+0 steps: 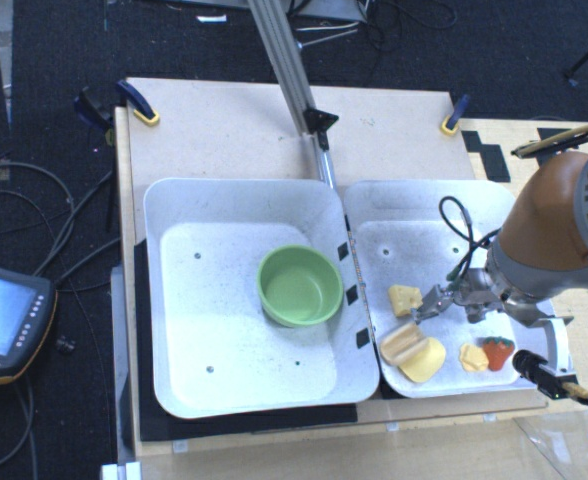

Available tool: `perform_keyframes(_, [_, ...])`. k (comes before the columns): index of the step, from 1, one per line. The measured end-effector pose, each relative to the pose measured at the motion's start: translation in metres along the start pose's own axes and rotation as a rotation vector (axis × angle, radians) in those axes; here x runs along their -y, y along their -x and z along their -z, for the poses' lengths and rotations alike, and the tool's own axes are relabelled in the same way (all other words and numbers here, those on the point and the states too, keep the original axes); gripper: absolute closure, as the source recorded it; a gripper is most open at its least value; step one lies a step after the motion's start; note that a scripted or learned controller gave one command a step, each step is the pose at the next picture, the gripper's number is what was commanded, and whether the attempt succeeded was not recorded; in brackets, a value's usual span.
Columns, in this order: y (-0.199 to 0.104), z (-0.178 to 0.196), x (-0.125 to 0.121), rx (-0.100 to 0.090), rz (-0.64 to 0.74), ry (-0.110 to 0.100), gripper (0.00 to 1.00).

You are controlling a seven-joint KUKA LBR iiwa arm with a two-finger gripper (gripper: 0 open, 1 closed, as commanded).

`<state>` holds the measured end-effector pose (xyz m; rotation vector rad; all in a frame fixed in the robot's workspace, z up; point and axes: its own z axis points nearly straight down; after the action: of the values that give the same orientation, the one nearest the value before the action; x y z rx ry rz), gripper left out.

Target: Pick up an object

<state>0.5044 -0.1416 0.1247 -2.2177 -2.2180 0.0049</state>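
Yellow block (pixel 406 299) lies just beside gripper (pixel 426 307).

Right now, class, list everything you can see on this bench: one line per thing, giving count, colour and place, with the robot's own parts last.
Bins: 2, white, side by side on the bench; left bin, right bin.
Bowl: 1, green, in the left bin near its right wall.
Yellow chunk: 1, pale yellow, middle of the right bin.
Tan and yellow piece: 1, near the right bin's front edge.
Small yellow piece: 1, front right of the right bin.
Red piece: 1, red with a green top, beside the small yellow piece.
Clamps: 2, blue and yellow, at the bench's back corners.
Arm: 1, grey with orange band, over the right bin.
Hand: 1, dark, beside the yellow chunk.
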Motion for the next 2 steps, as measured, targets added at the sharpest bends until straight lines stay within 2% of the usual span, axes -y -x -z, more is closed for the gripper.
perform_keyframes(1, [0.000,0.013,-0.002,0.001,0.000,0.006,1.00])
perform_keyframes(2, [-0.001,0.067,0.008,0.002,0.000,0.010,1.00])
